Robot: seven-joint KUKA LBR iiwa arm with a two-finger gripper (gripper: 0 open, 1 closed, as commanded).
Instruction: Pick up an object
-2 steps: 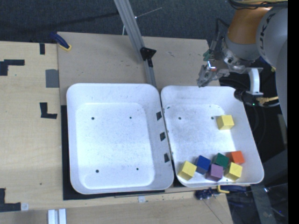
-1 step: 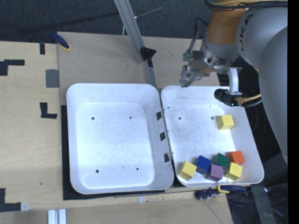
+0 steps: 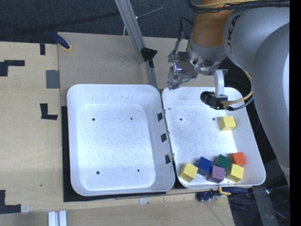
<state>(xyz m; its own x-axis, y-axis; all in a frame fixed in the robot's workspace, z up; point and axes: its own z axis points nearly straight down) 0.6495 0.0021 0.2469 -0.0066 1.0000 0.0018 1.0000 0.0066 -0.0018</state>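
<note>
My gripper hangs over the far left corner of the right bin, below the orange wrist band. Nothing shows between its fingertips. A yellow cube lies alone near the bin's right side. Along the near edge sits a cluster: a yellow cube, a blue cube, a purple cube, a green cube, an orange cube and another yellow cube. All cubes lie well away from the gripper.
The left bin stands beside the right one, their rims touching. A slanted metal post rises behind the bins, close to the gripper's left. The grey arm fills the upper right.
</note>
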